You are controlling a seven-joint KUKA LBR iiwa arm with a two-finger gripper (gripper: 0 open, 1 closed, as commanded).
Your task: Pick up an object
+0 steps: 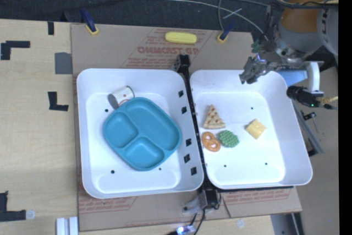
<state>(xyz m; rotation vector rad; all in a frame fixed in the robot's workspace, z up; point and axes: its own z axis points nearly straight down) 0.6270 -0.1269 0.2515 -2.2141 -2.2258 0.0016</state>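
The right bin (286, 165) holds a pizza-slice toy (213, 117), a pretzel (210, 141), a green broccoli piece (229, 138) and a yellow cheese cube (255, 129). My gripper (250, 75) hangs over the bin's far right corner, well above and behind the cheese cube. Nothing shows between its dark fingers. The left bin (91, 168) carries a blue divided plate (141, 132) and a small white cup (121, 97) lying on its side.
A yellow banana-like toy (180, 37) lies on the cardboard behind the bins. Blue clamps (88, 22) hold the cardboard at the back. Cables run across the dark backdrop. The arm's grey and orange body (308, 3) fills the upper right.
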